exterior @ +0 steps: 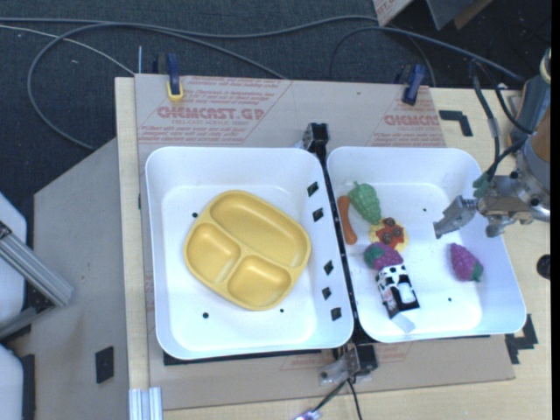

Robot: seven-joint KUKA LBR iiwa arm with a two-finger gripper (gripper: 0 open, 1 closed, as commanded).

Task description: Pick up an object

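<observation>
Camera view, from above and at a slant: the two-finger metal gripper (477, 216) hangs over the right side of the right-hand shallow white bin (437, 158) with its jaws apart and nothing between them; one grey finger (451, 216) juts toward the bin's middle, the other sits nearer the right rim. Just below the gripper, and apart from it, a small purple bunch of toy grapes (465, 262) lies on the bin floor; it looks the nearest candidate. Further left, well clear of the jaws, lie a green leafy toy vegetable (365, 202), a thin orange toy carrot (347, 220), a small yellow and red toy (388, 233), a second purple and green toy (381, 255) and a black and white toy cow (397, 289). The left-hand shallow white bin (171, 175) holds a yellow plastic divided plate (247, 248). By my reading the pick is not yet made: nothing is lifted, so descent, closing and lifting all remain.
</observation>
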